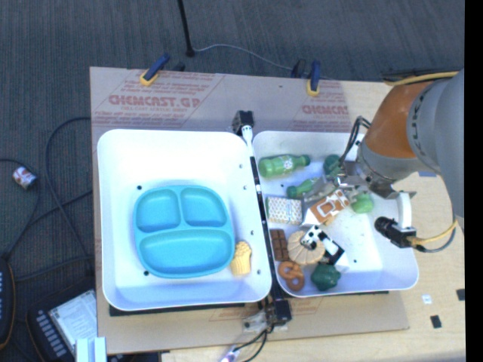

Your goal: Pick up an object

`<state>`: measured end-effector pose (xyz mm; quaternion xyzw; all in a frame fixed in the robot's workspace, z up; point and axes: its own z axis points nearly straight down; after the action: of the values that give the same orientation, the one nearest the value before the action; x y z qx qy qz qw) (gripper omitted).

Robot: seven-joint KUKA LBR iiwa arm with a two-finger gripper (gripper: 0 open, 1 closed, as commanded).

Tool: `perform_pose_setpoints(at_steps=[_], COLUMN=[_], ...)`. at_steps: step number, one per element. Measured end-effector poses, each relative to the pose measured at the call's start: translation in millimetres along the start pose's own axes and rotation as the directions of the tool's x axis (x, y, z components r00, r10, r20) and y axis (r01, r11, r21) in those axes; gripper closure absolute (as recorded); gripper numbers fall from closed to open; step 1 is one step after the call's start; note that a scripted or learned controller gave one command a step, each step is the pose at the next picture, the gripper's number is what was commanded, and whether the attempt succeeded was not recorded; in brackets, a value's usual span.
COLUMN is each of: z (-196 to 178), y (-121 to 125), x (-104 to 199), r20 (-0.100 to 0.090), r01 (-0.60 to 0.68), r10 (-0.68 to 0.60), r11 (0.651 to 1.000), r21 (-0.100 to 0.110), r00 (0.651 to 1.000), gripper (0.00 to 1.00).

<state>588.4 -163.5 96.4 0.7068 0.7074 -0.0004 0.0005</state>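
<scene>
The right bin [377,270] holds a heap of toy food. In it lie a green bottle [283,164], a checkered packet [284,210], an orange and white carton [329,208], a black and white cow toy [322,242], a brown chocolate bar [279,241], a pretzel [290,274] and a dark green pepper [326,277]. My gripper [343,187] is low in this bin's upper middle, right above the orange and white carton and beside small green pieces [306,188]. The wrist hides what lies directly beneath it.
The left bin [121,277] holds a blue divided plate [183,228] and a yellow corn cob [241,258] near its right wall. A black cable plug [392,231] hangs off the arm over the right bin. Clamps [313,78] hold the cardboard base at the back.
</scene>
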Motion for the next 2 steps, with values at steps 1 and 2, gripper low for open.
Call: perform_pose_setpoints(at_steps=[1,2], z=[-9,-97], y=[0,30], x=[0,49], r20=[0.001,0.0], r01=[0.0,0.001], r10=[0.0,-0.001], r11=[1.0,1.0], r21=[0.0,-0.002], r00=[1.0,1.0], gripper=[1.0,1.0])
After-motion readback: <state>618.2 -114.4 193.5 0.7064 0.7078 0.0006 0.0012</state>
